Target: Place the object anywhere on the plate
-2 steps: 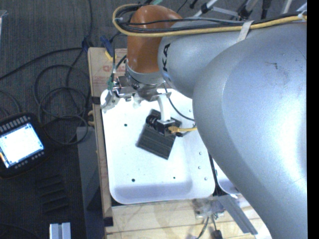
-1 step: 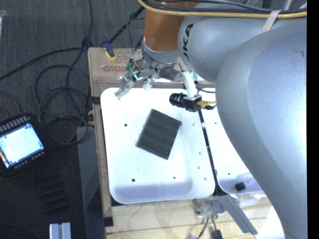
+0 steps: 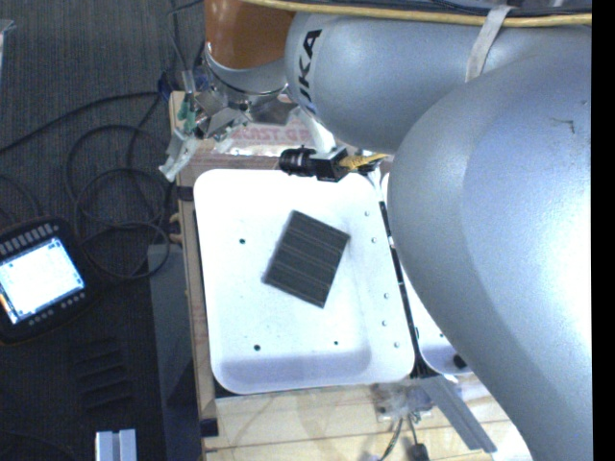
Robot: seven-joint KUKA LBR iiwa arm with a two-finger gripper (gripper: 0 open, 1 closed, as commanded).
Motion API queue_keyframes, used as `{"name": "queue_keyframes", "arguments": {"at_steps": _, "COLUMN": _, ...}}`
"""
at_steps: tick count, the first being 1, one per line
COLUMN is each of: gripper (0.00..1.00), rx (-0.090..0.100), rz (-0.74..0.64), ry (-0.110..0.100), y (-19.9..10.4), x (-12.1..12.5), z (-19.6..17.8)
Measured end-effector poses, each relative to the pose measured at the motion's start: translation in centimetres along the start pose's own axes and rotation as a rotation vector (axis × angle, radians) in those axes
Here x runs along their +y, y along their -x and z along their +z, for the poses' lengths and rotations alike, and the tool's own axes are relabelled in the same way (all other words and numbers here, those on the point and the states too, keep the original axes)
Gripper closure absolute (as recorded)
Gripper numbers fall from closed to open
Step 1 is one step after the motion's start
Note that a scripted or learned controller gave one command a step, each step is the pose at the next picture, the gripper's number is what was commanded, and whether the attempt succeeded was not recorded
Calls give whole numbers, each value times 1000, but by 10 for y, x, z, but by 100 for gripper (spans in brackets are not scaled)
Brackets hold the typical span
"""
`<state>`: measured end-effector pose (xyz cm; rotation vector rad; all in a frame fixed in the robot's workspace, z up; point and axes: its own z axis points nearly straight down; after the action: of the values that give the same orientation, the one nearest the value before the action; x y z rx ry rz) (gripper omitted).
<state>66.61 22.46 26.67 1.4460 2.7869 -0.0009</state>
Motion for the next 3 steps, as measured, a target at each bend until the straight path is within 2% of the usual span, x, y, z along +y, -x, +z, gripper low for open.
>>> {"name": "queue_keyframes", "arguments": {"at_steps": 1, "gripper": 0, "rx": 1, "rz": 399, "ry": -5, "y": -24, "x": -34, "z": 50}}
{"name": "queue_keyframes", "arguments": {"at_steps": 2, "gripper": 0, "rx": 1, "rz": -274, "ry": 0, "y": -33, "x": -65, "z": -24}}
{"name": "queue_keyframes", "arguments": {"at_steps": 3, "gripper": 0, "rx": 0, "rz": 321, "ry": -3, "y": -30, "x": -55, "z": -24}}
